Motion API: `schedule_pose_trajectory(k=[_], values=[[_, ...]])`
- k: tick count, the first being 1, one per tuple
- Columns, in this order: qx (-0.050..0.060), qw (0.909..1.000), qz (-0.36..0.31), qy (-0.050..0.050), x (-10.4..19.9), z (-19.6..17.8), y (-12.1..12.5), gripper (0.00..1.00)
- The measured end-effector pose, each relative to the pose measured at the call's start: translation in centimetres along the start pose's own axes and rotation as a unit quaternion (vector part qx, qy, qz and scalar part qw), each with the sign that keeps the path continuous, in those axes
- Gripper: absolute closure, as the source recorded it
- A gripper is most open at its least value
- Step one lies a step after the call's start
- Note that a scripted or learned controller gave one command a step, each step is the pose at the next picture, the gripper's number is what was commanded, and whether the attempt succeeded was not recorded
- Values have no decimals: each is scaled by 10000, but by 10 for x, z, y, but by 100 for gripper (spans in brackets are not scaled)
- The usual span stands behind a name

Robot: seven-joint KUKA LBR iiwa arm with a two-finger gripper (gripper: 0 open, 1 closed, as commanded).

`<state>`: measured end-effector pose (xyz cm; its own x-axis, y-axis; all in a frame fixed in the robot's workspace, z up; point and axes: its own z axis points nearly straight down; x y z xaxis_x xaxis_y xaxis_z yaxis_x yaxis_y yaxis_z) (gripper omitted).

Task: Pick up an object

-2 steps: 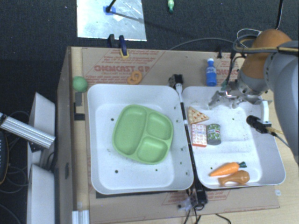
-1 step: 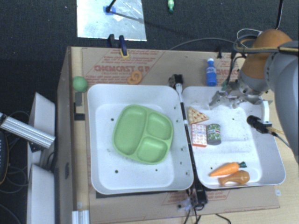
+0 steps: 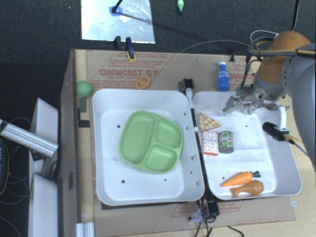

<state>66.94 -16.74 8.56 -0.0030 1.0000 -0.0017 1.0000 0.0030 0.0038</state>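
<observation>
The right bin (image 3: 291, 174) holds a pizza slice (image 3: 208, 121), a red-and-white carton (image 3: 210, 143), a green-labelled can (image 3: 226, 142), a carrot (image 3: 238, 178) and a tan gourd (image 3: 248, 187), with bare floor along its right side. The left bin (image 3: 106, 181) holds a green divided tray (image 3: 150, 141). The gripper (image 3: 240, 104) hangs over the right bin's rear edge, fingers spread and holding nothing, the arm (image 3: 291, 68) entering from the right.

Two white bins are sitting side by side: left bin (image 3: 106, 132) is holding one green divided tray (image 3: 150, 141); right bin (image 3: 286, 167) is holding one pizza slice (image 3: 208, 121), one small box (image 3: 210, 143), one can (image 3: 226, 141), one carrot (image 3: 239, 178), one tan gourd (image 3: 248, 187).
</observation>
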Motion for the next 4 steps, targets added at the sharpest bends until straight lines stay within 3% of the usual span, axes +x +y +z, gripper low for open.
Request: schedule_pose_trajectory(k=[4], values=[[3, 10000, 5, -1, 7, 0, 0, 0]])
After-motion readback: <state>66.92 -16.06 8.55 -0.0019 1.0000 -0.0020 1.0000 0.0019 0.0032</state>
